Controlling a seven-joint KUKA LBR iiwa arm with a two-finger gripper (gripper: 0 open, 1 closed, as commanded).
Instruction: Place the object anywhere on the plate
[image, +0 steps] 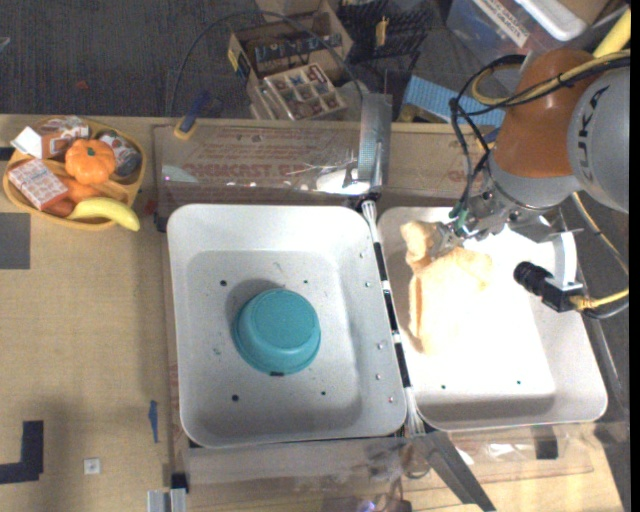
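The gripper (462, 226) is seen low over the right white bin (560, 400), at a pale yellowish object (447, 280) lying there; its state cannot be told. The round teal plate (278, 330) is left unoccupied in the left white bin (200, 250), presumably awaiting delivery.

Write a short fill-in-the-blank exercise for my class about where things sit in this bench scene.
1. The teal plate lies in the ____ bin.
2. The pale cloth-like object lies in the ____ bin.
3. The gripper is above the ____ bin.
4. Among the items in the bowl is a yellow ____.

Missing words: left; right; right; banana
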